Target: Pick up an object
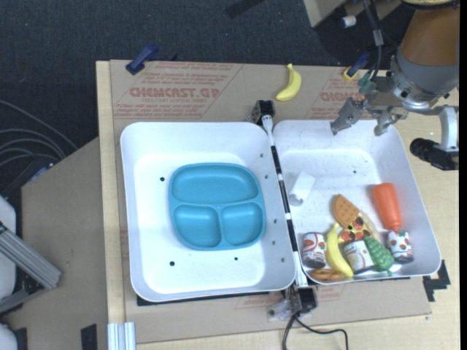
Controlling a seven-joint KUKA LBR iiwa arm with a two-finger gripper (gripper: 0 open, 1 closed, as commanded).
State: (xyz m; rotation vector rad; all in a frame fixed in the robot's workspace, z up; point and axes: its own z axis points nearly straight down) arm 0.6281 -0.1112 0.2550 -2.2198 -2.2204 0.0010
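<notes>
Camera view: claw [363, 119] hung over the right bin's [321, 146] far edge, its two fingers spread apart, gripping nothing. Toy food lay heaped in that bin's near corner: orange carrot [387, 204], curved yellow banana [336, 249], small cans. Left bin held a smooth blue sectioned plate [217, 205].

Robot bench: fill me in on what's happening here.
A grey arm's pincer hangs open over the far edge of the right bin, holding nothing. The toy food, including a carrot and a banana, sits piled in that bin's near corner. The left bin holds a blue divided plate.
</notes>
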